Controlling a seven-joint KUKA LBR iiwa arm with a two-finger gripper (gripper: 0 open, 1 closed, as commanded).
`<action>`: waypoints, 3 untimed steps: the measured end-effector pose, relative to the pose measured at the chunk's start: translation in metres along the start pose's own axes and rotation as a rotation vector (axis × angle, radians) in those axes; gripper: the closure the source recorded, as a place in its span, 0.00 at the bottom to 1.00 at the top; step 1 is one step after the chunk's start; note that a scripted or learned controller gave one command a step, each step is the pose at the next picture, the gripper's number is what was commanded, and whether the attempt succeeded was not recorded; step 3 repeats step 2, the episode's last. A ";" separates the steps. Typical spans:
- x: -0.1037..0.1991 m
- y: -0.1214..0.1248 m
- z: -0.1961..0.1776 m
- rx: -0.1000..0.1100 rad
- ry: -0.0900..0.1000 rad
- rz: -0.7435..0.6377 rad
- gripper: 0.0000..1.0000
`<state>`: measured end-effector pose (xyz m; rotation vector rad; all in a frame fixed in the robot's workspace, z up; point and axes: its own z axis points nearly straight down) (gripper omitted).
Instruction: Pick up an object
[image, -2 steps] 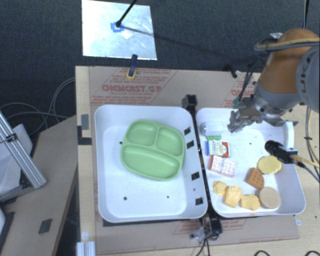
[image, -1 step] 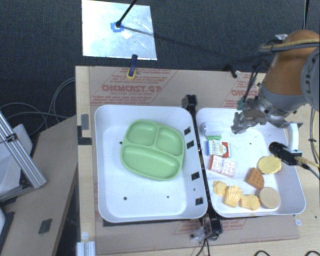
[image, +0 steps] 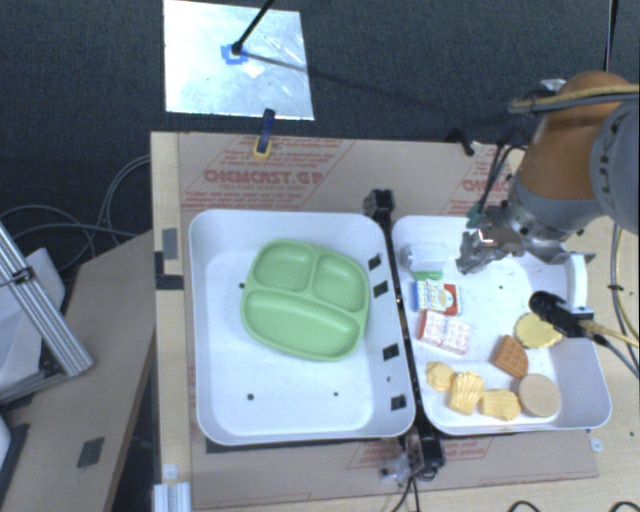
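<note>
Divided plate (image: 305, 298) in left bin (image: 215, 330), food items (image: 468, 390) in right bin (image: 590, 395)

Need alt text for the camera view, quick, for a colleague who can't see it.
The gripper hovers over the right bin's far end, above small toy foods including a waffle and cookie. The left bin holds a green divided plate.

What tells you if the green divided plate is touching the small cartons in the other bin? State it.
Apart. The camera view shows the green plate lying in the left bin and the cartons in the right bin, with both bin walls between them.
</note>
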<state>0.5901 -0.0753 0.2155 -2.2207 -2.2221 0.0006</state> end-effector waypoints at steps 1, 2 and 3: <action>0.005 -0.002 -0.006 -0.002 0.001 -0.003 1.00; 0.002 0.005 0.000 -0.003 -0.001 -0.003 1.00; 0.002 0.005 0.000 -0.003 -0.001 -0.003 1.00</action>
